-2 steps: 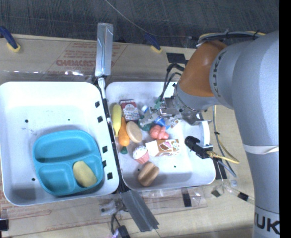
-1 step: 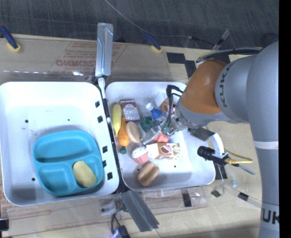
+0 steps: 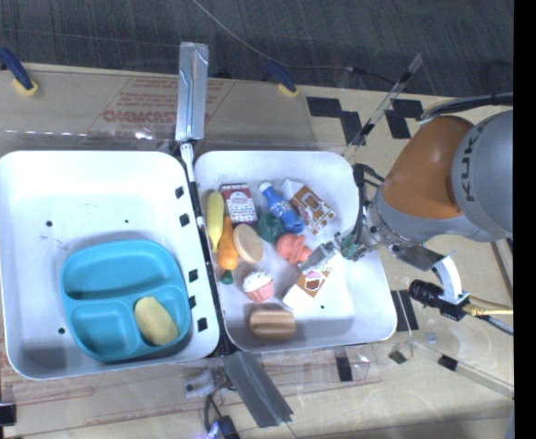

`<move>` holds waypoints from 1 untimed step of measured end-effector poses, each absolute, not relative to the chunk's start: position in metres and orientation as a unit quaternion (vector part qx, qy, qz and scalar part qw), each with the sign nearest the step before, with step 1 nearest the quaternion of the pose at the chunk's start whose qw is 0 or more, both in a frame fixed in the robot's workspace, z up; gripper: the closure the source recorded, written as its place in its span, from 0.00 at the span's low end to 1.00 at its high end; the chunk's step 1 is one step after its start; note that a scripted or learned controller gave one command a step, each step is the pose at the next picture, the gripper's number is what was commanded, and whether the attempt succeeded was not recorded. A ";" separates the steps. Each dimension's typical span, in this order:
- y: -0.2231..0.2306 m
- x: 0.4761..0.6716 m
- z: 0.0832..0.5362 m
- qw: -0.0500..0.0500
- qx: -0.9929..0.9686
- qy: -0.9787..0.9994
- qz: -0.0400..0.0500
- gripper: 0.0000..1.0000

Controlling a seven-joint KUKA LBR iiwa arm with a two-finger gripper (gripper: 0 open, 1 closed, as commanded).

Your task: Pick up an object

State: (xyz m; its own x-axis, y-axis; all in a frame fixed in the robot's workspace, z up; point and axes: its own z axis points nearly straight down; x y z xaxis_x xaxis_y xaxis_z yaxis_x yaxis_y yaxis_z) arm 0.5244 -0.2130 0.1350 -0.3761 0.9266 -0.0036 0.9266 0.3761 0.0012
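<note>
Gripper (image 3: 327, 252): low in the right bin (image 3: 370, 286), over the toy pile; whether the fingers are apart or together I cannot tell, and nothing shows between them.
Nearest thing: an orange-pink lump (image 3: 291, 245), just beside the fingers on their far side from the arm.
Below the fingers: a white-and-brown wedge (image 3: 310, 283), flat and stiff-looking.
Further off: a cupcake (image 3: 259, 285), a bun (image 3: 271, 319), a banana (image 3: 215, 219), a blue bottle (image 3: 278, 205).
Shapes: mostly rounded, smooth plastic; crowded and touching.
Doing it well: pick one piece that stands clear, centre over it, and close squarely so neighbours do not wedge in.
Left bin (image 3: 30, 190): a blue tray (image 3: 112, 277) with a yellow potato (image 3: 155, 320).
</note>
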 end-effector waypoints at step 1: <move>-0.209 0.590 0.093 0.000 0.681 0.732 0.000 0.00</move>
